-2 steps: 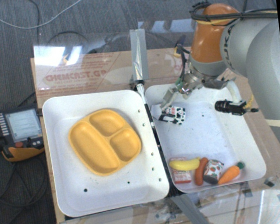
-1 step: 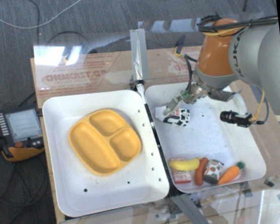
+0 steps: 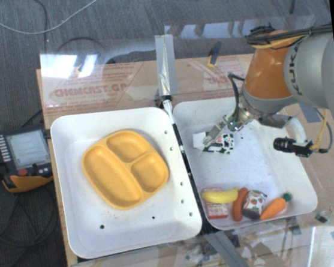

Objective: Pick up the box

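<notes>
Box [image 3: 224, 144], small, white with black patches, lies in the right bin [image 3: 292, 172].

The grey arm [image 3: 314, 75] reaches in from the right, orange band above the wrist, gripper [image 3: 219, 140] angled down-left

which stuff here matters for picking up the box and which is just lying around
For the job:
- box, black-and-white patterned, in the right bin
- tool, right over the box

Lying about:
- yellow divided tray in the left bin
- banana
- carrot
- red sausage-like item
- small carton
</notes>
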Tool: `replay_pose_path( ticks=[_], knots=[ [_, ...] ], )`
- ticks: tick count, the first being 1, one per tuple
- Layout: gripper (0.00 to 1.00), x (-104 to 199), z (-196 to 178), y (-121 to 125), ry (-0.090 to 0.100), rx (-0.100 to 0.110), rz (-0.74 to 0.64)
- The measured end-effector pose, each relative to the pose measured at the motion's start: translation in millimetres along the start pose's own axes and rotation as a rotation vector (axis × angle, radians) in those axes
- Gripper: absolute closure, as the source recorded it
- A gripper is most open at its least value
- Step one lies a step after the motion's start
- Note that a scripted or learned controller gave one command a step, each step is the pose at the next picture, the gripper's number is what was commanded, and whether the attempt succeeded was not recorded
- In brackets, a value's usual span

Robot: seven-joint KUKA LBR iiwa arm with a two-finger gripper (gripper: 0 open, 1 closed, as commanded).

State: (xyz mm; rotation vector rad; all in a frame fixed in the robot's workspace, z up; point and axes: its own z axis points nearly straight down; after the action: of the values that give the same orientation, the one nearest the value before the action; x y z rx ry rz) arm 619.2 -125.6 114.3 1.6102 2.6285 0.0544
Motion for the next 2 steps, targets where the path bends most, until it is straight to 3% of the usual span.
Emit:
replay_pose_path(
  ticks=[1, 2],
  knots=[
    [0.00, -2, 1, -2, 0.005, 0.002, 0.024],
    [0.00, 12, 20, -58, 0.021, 0.047, -0.053]
  ],
)
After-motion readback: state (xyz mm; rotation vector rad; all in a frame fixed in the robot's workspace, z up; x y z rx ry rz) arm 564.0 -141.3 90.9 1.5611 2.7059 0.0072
